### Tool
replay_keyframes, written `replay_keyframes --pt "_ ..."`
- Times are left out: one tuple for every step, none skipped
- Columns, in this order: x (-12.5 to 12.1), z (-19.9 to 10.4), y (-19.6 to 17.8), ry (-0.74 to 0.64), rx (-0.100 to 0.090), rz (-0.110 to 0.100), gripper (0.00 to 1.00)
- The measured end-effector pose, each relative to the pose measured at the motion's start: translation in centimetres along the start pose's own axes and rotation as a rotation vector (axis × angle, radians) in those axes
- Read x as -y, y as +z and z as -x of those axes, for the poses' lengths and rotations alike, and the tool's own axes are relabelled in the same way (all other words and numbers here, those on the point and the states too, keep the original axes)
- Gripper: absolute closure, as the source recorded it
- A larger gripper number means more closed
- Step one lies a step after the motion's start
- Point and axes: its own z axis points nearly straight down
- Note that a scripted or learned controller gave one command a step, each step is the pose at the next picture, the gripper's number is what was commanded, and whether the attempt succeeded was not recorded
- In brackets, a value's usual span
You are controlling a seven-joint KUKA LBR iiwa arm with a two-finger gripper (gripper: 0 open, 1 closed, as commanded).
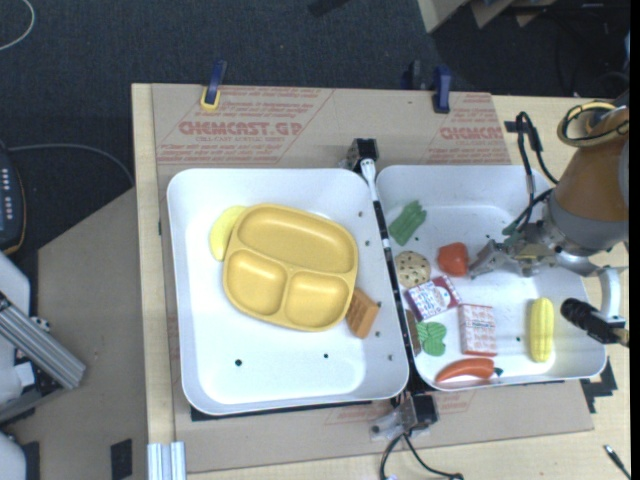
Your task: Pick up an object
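The end effector hovers low in the right bin, fingers slightly apart and gripping nothing, just right of the red tomato.

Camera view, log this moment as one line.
phase: approach | gripper low in right bin | nearest: red tomato | held: nothing seen | yellow tray in left bin

A yellow clamp and a blue clamp grip the bench's far edge.
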Motion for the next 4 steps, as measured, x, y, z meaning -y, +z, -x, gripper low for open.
replay_keyframes --pt "-0.1 0.0 -1.1 0.0 0.002 0.004 1.0" --pt "-0.4 0.0 -7.6 -0.001 0.004 0.011 1.0" --pt "-0.5 0.0 -14.1 -0.001 0.004 0.012 1.0" --pt "-0.5 0.0 -14.1 -0.001 0.003 0.006 1.0"
